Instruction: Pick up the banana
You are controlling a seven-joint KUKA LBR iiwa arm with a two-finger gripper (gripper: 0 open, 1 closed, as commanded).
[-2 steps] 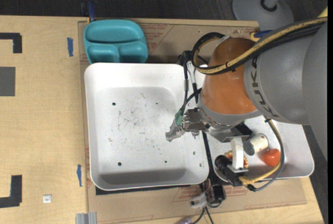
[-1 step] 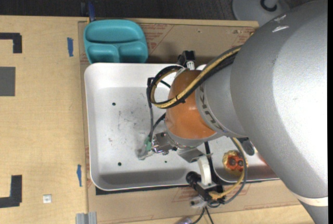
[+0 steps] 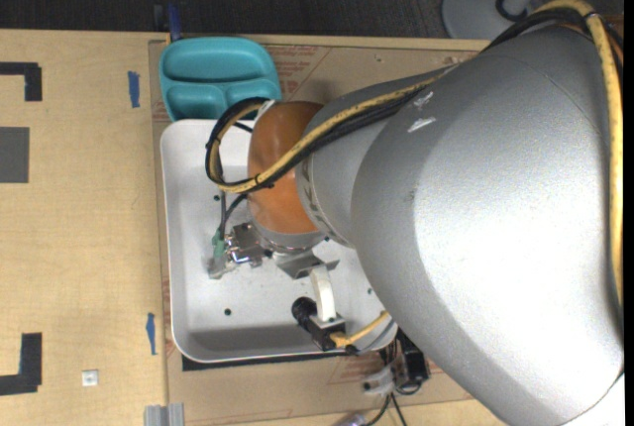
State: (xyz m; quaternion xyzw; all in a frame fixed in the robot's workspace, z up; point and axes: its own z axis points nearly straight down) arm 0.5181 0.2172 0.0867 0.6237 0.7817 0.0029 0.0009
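Banana pickup appears unfinished: we see the end effector (image 3: 226, 251) low in the white bin (image 3: 188, 310), centre-left; we cannot tell its state.

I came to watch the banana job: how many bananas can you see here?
0. No banana is visible. The white bin shows bare floor at its left, the teal tray sits behind it, and the grey arm covers the rest, so one may be hidden.
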